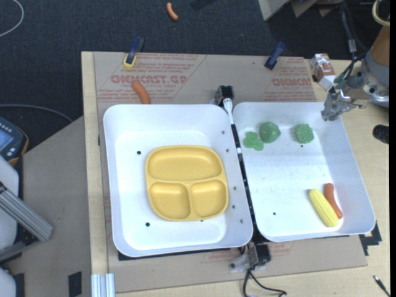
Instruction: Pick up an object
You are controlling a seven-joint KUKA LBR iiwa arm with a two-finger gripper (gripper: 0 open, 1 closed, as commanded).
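The right bin (291, 197) holds a round green vegetable (269, 131), a smaller green piece (252, 142) beside it, a ridged green item (303, 133), a yellow corn cob (323, 207) and an orange sausage (332, 201) lying against the cob. My gripper (334, 108) hangs over the bin's far right corner, to the right of the ridged green item. Nothing shows between its fingers.
The left bin (124, 166) holds a yellow three-compartment plate (185, 181). An orange sausage (142, 92) lies on the cardboard behind the left bin, another (172, 11) on the dark floor. Clamps (132, 52) (274, 55) grip the board's far edge.
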